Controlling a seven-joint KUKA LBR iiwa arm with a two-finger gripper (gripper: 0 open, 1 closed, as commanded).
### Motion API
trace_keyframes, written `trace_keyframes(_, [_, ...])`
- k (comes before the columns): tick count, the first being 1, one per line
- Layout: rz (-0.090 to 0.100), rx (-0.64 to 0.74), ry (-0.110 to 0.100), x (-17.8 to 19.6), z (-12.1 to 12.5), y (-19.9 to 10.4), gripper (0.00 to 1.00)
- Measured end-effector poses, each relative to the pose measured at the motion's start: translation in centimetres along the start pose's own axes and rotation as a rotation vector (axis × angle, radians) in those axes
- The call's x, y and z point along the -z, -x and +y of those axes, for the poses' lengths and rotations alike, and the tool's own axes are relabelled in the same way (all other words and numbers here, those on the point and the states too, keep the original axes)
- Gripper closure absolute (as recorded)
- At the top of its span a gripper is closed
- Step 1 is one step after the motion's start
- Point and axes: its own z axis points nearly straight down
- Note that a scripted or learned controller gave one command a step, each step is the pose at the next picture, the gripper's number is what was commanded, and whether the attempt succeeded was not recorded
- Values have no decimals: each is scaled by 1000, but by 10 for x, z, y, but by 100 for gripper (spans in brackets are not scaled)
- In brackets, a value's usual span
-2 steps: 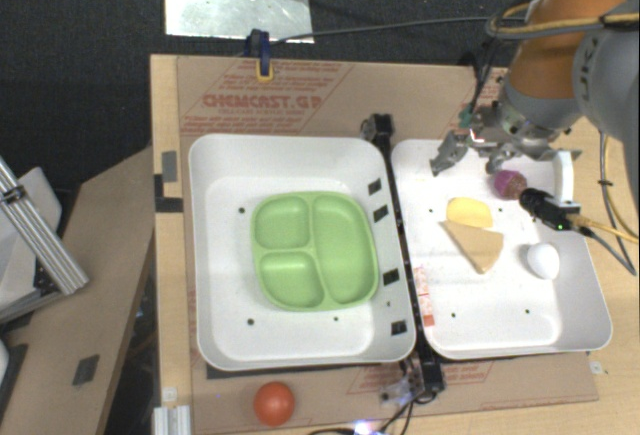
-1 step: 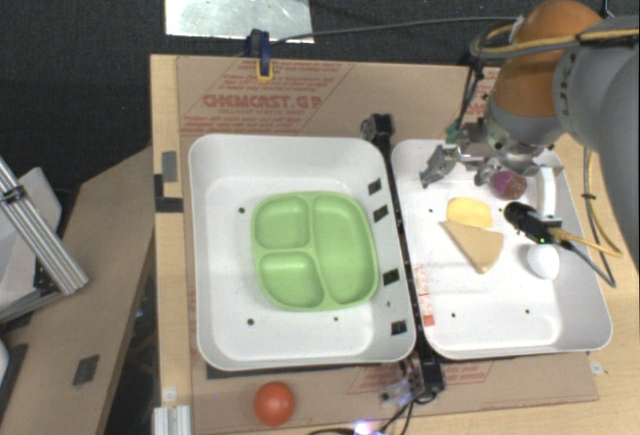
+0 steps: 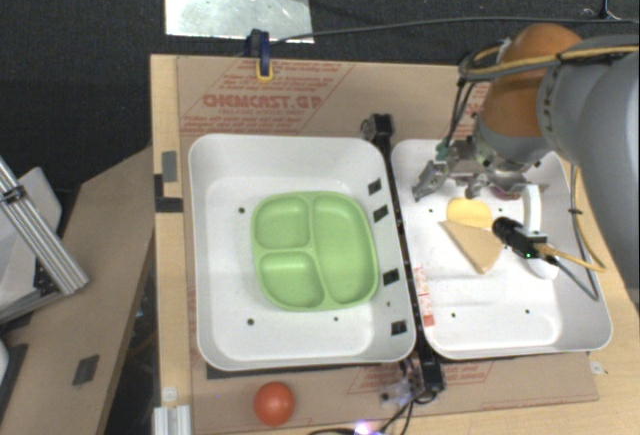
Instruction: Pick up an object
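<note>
Gripper [image 3: 455, 181] hangs low in the far part of the right bin [image 3: 500, 333], near that bin's wall on the side of the left bin [image 3: 215, 223]. Whether it is spread or pressed together I cannot tell; nothing can be seen held in it.

Two things lie just beside it, toward the near edge of the bench: a yellow lump [image 3: 468, 213], and, touching the lump's near side, a tan wedge [image 3: 478, 245]. The lump is the closer, almost under the gripper. The wedge's long axis runs aslant, from near the gripper down toward the bin's near right corner.

In my judgement the lump is the likely target, and reaching it calls for a short shift toward the near edge and a descent.

A green plate [image 3: 313, 250] lies in the left bin, well apart. A red ball [image 3: 274, 403] sits on the bench outside both bins.
</note>
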Motion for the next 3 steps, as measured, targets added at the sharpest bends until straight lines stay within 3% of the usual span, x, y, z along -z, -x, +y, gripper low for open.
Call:
trace_keyframes(1, [-1,0,7,14,2,0,100])
trace_keyframes(3, [-1,4,10,126,19,2,100])
